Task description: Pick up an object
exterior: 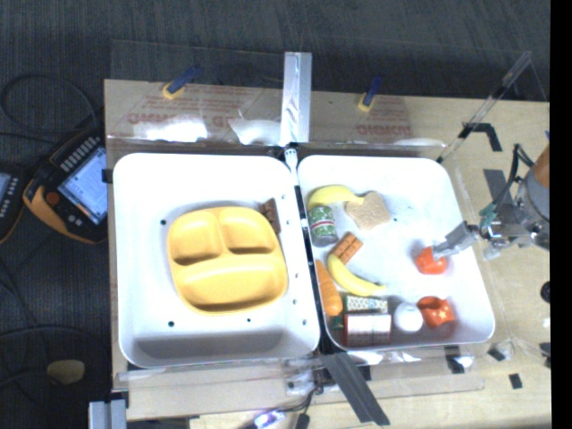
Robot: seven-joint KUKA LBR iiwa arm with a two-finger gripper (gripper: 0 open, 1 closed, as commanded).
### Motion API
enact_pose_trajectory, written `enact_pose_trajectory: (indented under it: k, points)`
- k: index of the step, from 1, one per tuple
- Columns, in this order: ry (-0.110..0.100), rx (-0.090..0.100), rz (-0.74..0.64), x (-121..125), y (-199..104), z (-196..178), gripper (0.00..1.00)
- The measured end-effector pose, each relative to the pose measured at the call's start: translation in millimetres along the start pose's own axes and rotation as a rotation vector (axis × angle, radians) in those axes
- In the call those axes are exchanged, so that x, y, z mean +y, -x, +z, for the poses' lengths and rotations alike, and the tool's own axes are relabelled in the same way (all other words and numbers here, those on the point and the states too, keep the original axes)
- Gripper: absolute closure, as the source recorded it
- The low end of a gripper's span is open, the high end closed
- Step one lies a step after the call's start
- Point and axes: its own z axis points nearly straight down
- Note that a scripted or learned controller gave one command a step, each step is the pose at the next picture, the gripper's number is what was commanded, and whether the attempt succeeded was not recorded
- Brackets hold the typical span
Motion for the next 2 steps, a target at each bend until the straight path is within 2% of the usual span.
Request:
enact_pose_trajectory:
  k: [1, 2]
  points:
    - [0.007, 0.006, -0.154, 58.6, 4.0, 135.3, 0.00]
    - [0.005, 0.004, -0.154, 58.1, 4.6, 127.4, 1.00]
